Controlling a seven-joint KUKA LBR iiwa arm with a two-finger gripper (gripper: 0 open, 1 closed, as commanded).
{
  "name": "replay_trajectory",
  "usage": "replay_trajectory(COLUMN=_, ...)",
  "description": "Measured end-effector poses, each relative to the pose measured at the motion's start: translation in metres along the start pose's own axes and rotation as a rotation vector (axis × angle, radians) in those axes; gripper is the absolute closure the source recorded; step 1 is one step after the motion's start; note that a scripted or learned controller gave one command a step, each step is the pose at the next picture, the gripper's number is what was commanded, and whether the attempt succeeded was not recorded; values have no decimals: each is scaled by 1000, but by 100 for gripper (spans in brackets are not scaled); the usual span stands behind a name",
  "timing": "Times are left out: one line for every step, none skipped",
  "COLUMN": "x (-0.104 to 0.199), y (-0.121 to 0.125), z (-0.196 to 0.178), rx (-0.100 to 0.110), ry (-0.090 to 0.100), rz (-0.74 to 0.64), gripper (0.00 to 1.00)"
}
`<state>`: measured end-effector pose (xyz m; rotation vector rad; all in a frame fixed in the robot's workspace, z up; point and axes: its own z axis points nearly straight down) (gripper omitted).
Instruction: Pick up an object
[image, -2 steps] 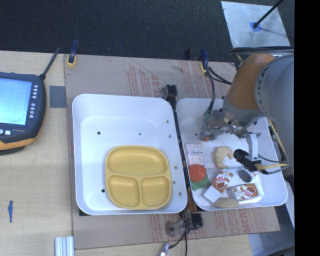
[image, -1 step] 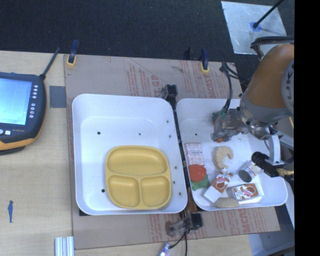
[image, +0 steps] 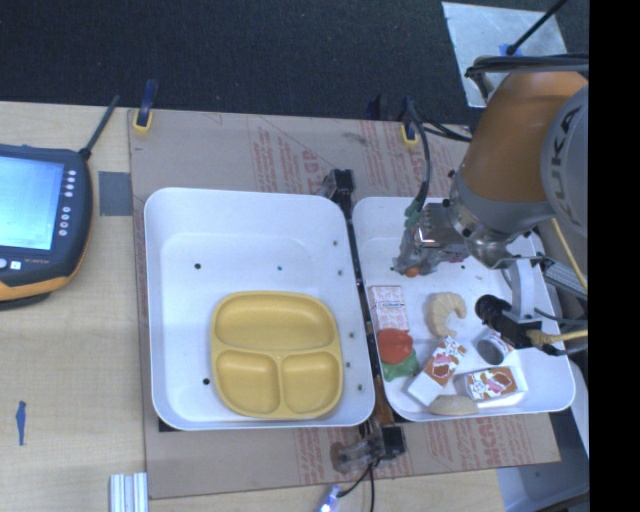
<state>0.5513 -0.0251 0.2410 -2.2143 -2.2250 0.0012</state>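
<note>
The bench (image: 70, 400) is pale wood with a brown cardboard sheet (image: 250, 150) laid over its middle, and on that sheet sit two shallow white bins side by side. The left bin (image: 180, 230) holds a yellow divided plate (image: 277, 353) toward its 5 o'clock corner, three compartments facing up. The arm (image: 525, 140), grey with its orange band, comes in from 3 o'clock and hangs over the 12 o'clock end of the right bin (image: 385, 215). At 9 o'clock on the bench rests a handheld control pad (image: 40, 220) with a lit screen and an orange edge. The gripper (image: 422, 255) points down into the upper part of the right bin, close to its floor; how far it is parted, and whether anything is in it, I cannot tell. The objects to pick lie at 6 o'clock from it: a croissant (image: 445, 312), a small printed packet (image: 387, 306) beside the bin's left wall, a red-and-green toy strawberry (image: 396, 350) just below that, an orange-and-white juice carton (image: 438, 370), and a red-and-white box (image: 492, 385) near the 5 o'clock corner.
</note>
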Motion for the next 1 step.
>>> replay_trajectory(x=54, y=-5, z=-4, rx=1, ry=-1, rz=-1, gripper=100)
